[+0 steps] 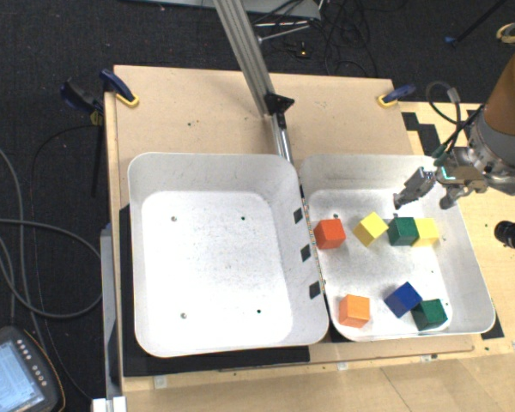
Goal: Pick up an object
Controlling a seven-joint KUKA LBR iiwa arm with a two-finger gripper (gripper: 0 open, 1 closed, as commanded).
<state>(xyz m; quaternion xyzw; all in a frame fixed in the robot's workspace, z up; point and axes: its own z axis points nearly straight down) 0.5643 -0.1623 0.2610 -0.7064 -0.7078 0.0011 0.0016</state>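
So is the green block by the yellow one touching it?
Touching. The camera view shows the green block pressed against the yellow block, with no gap between them.

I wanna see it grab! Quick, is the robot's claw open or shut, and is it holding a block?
Gripper: open, holding nothing, above the green block.

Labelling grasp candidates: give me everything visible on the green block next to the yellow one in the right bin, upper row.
The green block is a small cube, matte dark green, solid-looking, with no visible markings. It sits flat on the floor of the right bin, in the upper row, turned slightly off the bin's edges. Its right face sits against a yellow block, apparently touching; another yellow block lies apart to its left. The end effector hovers above and behind it, not touching it.
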